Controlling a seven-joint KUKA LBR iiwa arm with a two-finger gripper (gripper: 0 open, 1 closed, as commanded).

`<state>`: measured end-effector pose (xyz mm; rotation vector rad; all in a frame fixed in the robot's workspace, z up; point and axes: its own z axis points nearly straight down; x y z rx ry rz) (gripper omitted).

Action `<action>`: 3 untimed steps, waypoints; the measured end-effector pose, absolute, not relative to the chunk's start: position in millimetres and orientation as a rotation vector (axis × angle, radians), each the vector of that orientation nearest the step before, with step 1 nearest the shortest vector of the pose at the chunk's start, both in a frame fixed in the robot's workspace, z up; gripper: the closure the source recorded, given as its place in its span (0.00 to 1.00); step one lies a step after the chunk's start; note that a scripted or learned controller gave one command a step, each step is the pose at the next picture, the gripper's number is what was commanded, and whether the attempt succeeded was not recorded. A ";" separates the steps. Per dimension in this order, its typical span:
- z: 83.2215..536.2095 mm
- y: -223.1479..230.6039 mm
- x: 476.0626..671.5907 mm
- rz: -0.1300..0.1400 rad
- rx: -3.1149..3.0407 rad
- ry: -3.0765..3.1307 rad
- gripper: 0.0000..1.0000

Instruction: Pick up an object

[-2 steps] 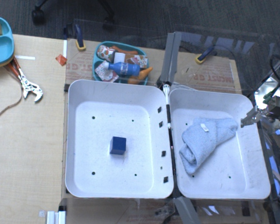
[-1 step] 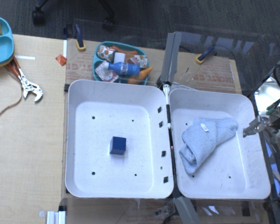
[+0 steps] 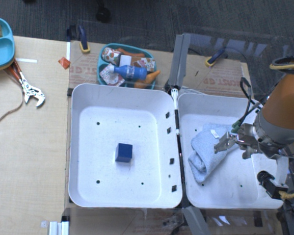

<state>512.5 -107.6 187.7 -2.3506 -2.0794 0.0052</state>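
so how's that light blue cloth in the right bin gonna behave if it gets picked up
The light blue cloth lies crumpled and folded on itself, so it probably drapes limply rather than lifting stiff. It looks soft and light. A pinch on one fold may lift just that layer, the rest trailing in the right bin.

Two white bins [image 3: 77,149]; one blue cube [image 3: 124,152]; one light-blue cloth [image 3: 204,151]; one wrench [image 3: 30,92].

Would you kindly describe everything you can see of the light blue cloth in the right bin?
The light blue cloth looks like soft terry fabric, crumpled and folded into a long bundle running from upper right to lower left. It lies on the floor of the right bin, toward its left side. The gripper is at its right edge; whether it grips the fabric is unclear.
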 end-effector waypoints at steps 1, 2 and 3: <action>172.0 -165.5 573.5 0.004 -2.443 -1.974 0.00; 200.4 -190.7 528.6 0.002 -2.188 -2.253 0.00; 267.1 -169.1 541.8 0.003 -2.318 -2.120 0.00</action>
